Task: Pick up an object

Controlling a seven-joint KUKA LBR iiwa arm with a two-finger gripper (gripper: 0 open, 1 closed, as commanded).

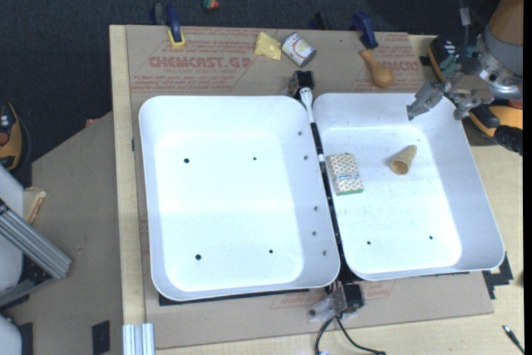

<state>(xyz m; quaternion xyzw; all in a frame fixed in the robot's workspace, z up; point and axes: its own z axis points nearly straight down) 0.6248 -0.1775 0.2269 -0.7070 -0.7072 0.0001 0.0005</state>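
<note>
A: Hovering over the right bin's [465,179] far right corner, gripper [439,102] fingers spread wide, nothing between them.

B: Objects?

A: Tan cone-shaped piece [403,160] lies in the right bin, well apart from the gripper. Small patterned box [343,174] lies near that bin's left wall. Left bin [224,195] beside it.
</note>
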